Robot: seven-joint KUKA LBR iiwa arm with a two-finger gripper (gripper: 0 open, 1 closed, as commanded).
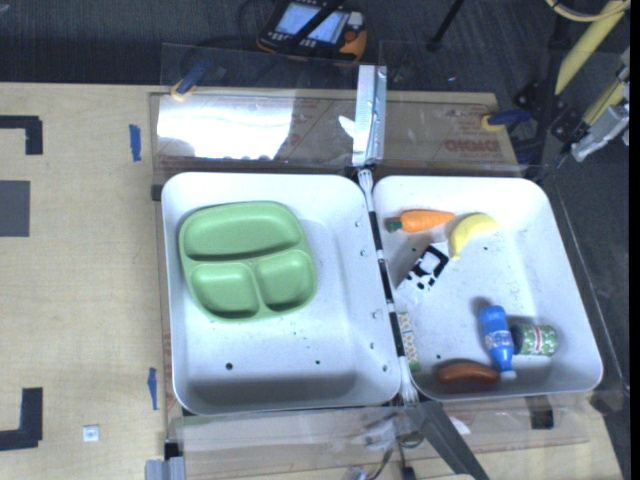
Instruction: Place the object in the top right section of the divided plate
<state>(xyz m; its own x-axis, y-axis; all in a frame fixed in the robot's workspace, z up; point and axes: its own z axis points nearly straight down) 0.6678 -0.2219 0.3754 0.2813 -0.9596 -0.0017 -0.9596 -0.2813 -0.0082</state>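
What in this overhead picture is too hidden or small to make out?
- Label on the green can: too small to read; the blue bottle overlaps its left end.
- Black-and-white tag pattern: blurred.
- Screen on the handheld device: too small.
- Objects at the camera view's upper right: cut off by the edge.

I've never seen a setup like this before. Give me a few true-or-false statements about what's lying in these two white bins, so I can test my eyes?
1. The green divided plastic plate lies in the left white bin. True.
2. The orange toy carrot sits on the plate. False: it lies in the right white bin, beside the yellow toy banana.
3. The blue plastic bottle touches the small green can. True.
4. The brown toy sausage lies at the far edge of its bin. False: it lies at the near edge, below the bottle.
5. The plate's sections hold nothing yet. True.
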